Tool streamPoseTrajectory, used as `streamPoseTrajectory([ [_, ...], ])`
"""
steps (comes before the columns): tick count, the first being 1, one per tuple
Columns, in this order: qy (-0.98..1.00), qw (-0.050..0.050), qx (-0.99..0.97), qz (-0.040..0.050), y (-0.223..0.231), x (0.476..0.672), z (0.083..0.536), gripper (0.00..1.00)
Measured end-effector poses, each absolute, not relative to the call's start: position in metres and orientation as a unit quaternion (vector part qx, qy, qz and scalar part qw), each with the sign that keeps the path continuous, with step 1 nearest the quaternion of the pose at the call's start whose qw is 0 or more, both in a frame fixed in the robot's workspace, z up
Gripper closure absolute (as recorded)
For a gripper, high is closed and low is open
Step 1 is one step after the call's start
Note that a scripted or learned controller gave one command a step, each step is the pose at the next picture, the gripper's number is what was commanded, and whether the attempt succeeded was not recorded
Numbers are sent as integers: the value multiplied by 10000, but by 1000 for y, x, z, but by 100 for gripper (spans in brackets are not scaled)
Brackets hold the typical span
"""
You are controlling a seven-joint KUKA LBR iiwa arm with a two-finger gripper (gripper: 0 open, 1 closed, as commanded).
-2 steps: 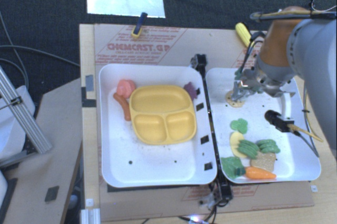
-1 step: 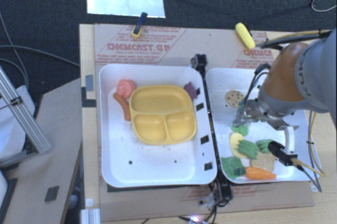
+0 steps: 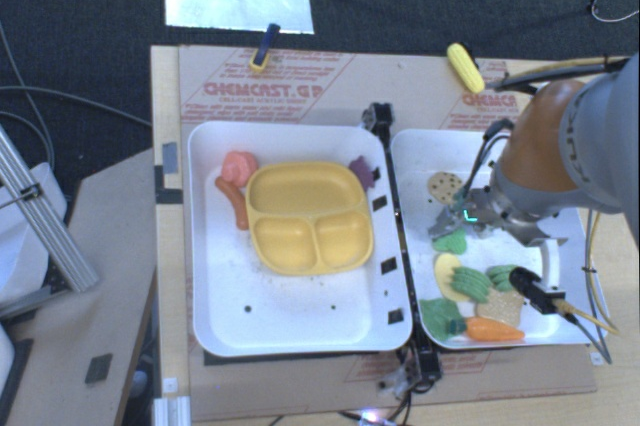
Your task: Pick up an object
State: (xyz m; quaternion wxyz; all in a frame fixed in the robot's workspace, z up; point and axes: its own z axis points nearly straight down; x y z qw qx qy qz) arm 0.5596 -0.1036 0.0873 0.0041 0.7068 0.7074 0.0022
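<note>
Gripper hangs low inside the right bin, near its left wall, with the grey arm and its orange band reaching in over the bin's far side; whether it is apart or together I cannot tell from this angle, and nothing shows as held.

Just beneath it and toward the near side lies a green leaf piece, which I take to be the thing it is after; a round cookie sits just beyond it on the far side. To my eye this is the approach, right before the grasp; the next move calls for settling squarely over one item and closing on that item alone.

That looks fiddly; the near half of the bin is crowded, with a pale yellow piece, a ridged green piece, a cracker and an orange carrot lying close together, some touching. The bin's left wall is close beside the gripper, so there is little room that way; the barer floor is around the cookie.

Across the divide, the left bin holds a yellow divided tray with a pink lump and a reddish sausage at its left edge and a purple piece at its far right corner; a yellow corn cob lies on the bench beyond the bins.
</note>
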Motion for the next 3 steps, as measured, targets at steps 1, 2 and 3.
streamPoseTrajectory([
  [1,7077,20,7065,15,-103,559,96,100],
  [2,7112,50,7030,63,-41,621,191,100],
  [3,7102,3,7040,19,-1,615,198,100],
])
